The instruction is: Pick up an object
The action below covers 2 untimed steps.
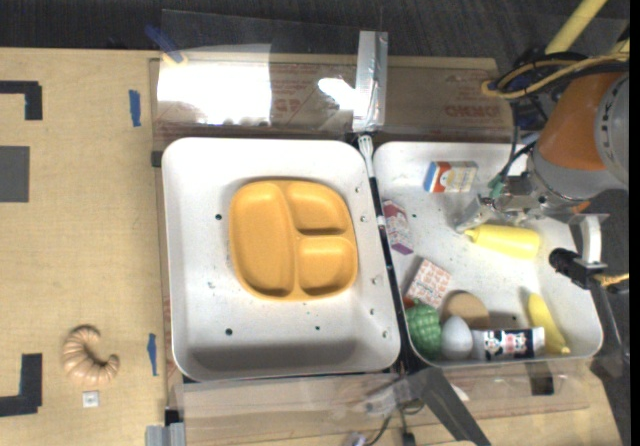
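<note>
My gripper [492, 202] hangs low in the right bin [585, 334], at the end of the grey arm with its orange band [572, 129]. It is just above the cap end of a yellow squeeze bottle [507, 239] that lies on its side. A small white carton [450, 177] with blue and red print sits just left of the gripper. Nothing is visibly held.
The right bin's front holds a patterned pink packet [430, 282], a green lump [423, 326], a white ball [457, 336], a brown disc [466, 306], a black-and-white tube [510, 342] and a yellow stick [545, 322]. A yellow divided plate [293, 237] lies in the left bin [190, 264]. A croissant-shaped toy [90, 354] rests on the bench.
</note>
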{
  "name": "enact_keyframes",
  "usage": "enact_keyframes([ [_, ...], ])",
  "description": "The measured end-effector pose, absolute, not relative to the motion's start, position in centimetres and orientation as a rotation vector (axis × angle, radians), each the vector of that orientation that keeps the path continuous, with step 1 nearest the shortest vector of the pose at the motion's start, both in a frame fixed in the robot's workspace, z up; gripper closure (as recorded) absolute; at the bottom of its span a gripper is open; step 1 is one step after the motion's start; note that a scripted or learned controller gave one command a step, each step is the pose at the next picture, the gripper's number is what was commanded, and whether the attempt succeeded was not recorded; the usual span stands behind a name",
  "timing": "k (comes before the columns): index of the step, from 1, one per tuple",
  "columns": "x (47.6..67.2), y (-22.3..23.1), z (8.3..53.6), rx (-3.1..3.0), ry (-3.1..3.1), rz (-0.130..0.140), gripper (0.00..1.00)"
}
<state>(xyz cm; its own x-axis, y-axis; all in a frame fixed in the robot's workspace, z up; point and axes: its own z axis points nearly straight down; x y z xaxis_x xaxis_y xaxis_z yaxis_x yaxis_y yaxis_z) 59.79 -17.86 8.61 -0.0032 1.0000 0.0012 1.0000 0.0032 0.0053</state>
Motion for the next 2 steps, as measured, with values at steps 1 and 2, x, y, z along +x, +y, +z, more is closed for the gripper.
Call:
enact_keyframes([
  [1,61.2,-18.7,9.9,1.892,2.507,0.0,0.0],
  [2,56.9,-20.2,8.6,1.98,2.436,0.007,0.0],
])
